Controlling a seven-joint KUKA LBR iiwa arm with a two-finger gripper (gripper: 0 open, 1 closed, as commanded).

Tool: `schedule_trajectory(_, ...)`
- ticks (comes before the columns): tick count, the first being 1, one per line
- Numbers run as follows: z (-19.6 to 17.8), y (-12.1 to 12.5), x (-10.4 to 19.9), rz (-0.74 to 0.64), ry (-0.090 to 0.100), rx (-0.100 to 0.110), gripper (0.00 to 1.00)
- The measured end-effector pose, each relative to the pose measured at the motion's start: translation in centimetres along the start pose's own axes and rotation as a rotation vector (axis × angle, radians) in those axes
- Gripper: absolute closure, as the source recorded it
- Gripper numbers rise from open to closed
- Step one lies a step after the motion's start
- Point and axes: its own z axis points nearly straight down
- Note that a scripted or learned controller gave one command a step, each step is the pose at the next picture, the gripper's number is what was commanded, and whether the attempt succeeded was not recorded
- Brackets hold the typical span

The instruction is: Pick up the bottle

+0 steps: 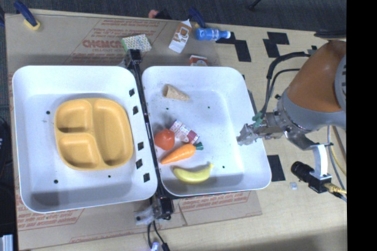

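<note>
The small blue plastic bottle point(211, 34) lies on its side on the table point(294, 226), outside both bins, just beyond the far rim of the right-hand shallow white bin point(250, 126). Its long axis runs roughly left to right across the camera view, parallel to that rim, with the pale cap end pointing right. Just to its left lie a small white-and-brown carton point(179, 36) and, nearer the rim, a small red-and-white packet point(198, 59); a green patterned sachet point(136, 42) sits further left.

Inside the right-hand bin are a tan cone-shaped wedge point(176, 92), a red tomato point(165, 139), a red-and-white wrapped packet point(185, 132), an orange carrot point(178, 153) and a yellow banana point(192, 173). The left-hand shallow white bin point(23, 126) holds a yellow three-compartment plastic tray point(94, 133).

The pincer point(246, 136) hangs at the right wall of the right-hand bin, at the end of the grey arm with its orange band point(318, 82). Nothing is seen between its tips; how far it is parted cannot be told at this size.

The deciding relation: the bottle lies well apart from the pincer, toward the far edge of the table and slightly left. The grasp is judged not yet begun; closing across the bottle's short axis would probably suit.
</note>
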Motion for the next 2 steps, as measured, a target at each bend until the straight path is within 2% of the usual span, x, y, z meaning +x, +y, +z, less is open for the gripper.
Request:
schedule_trajectory(1,-1.2,0.0,-0.2,-0.28,-0.004,-0.004,1.0)
schedule_trajectory(2,-2.7,0.0,-0.3,-0.012,-0.004,-0.004,1.0)
